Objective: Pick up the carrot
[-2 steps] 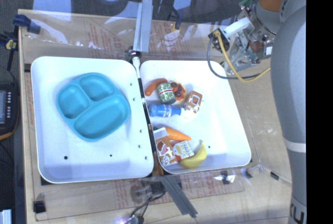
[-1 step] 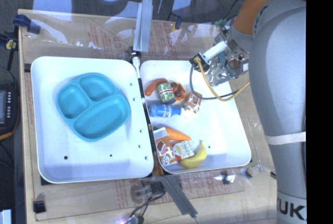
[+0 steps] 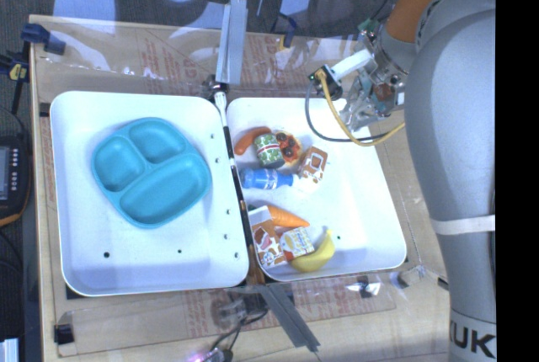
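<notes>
1. Camera view: the gripper [image 3: 364, 103] is seen above the far right edge of the right bin [image 3: 379, 217]; whether it is apart or together cannot be told.
2. Nothing is seen held by it.
3. The carrot [image 3: 286, 218] is found well apart from it, near the bin's near edge, touching a banana [image 3: 316, 253].
4. A blue bottle [image 3: 265, 178] is seen just beyond the carrot.
5. A blue plate [image 3: 152, 169] is seen in the left bin [image 3: 84, 259].
</notes>
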`<control>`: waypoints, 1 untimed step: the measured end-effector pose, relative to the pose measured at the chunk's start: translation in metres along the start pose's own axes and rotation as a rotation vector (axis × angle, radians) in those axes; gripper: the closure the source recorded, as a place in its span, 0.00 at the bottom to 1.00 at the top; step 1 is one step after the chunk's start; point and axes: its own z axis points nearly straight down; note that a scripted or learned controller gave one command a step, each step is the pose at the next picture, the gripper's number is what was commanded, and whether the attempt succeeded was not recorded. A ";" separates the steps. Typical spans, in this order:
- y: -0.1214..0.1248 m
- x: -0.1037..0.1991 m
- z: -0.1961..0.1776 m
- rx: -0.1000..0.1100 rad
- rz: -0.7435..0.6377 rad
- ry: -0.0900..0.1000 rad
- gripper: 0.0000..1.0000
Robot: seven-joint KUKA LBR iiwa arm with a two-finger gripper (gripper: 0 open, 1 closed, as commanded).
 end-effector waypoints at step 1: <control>-0.008 -0.043 -0.033 0.001 0.003 0.000 1.00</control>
